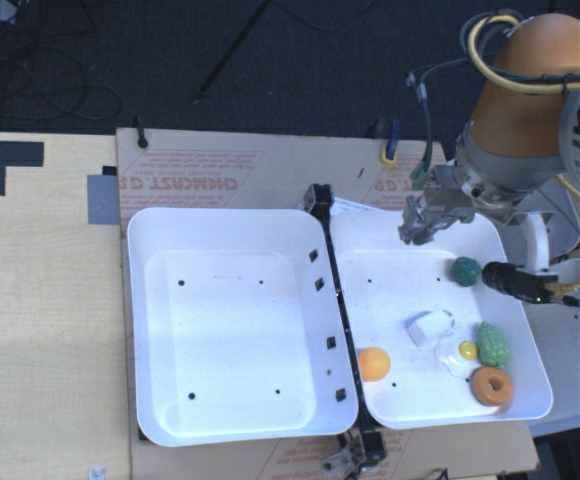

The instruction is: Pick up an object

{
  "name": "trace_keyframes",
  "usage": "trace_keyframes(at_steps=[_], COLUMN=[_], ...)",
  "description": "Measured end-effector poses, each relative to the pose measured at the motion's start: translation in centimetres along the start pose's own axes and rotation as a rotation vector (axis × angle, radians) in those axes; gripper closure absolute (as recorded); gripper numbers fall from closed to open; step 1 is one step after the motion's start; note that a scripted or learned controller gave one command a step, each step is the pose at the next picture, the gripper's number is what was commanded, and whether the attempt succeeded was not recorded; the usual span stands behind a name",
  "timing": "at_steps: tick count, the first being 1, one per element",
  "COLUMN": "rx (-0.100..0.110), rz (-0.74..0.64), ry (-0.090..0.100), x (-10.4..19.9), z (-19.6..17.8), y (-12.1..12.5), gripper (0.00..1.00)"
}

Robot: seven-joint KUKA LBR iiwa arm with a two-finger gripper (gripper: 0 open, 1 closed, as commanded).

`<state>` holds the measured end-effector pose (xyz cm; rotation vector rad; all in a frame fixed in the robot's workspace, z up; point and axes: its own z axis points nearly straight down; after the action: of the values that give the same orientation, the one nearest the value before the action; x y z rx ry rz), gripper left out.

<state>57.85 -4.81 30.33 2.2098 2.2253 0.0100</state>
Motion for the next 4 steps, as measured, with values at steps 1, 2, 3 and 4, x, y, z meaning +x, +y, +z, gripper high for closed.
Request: trace_keyframes(at_steps=[1,2,3,4], rx=[0.008,0.013,0.012,0.008], rz=[-0.001,0.003,0.001,0.001], ry=[0.001,-0.001,0.000,0.001], x=[6.7,11.9,20.3,28.6], z=[-1.5,-0.8,0.9,-1.4], y=[2.1,1.5,1.9,2.8], gripper=[1.00,1.00,1.00,1.00])
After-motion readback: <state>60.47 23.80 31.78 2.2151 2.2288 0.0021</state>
